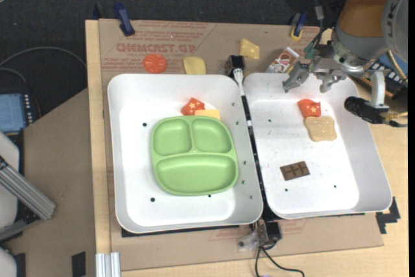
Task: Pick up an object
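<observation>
A: Where was the gripper [312,79]?

B: Over the far edge of the right bin [363,188], hanging from the grey arm [373,3] with its orange band. Its two fingers [293,80] stood spread apart, with nothing between them.

A: And what lay in that bin?

B: A red piece [310,107] just near of the gripper, touching a tan, toast-like piece [321,128] on its near side. A brown chocolate bar [295,170] lay well apart from them, toward the near left of the bin.

A: The left bin [126,159]?

B: It held a green divided plate [193,154] in the middle. Against the plate's far rim sat a small red piece [192,106] and a pale yellow piece [208,115], touching each other.

A: Anything outside the bins?

B: On the cardboard [104,61] at the far side lay an orange-red round [155,63], a yellow lump [194,65], a yellow wedge [249,48] and a small printed packet [281,62], the packet just left of the gripper.
</observation>
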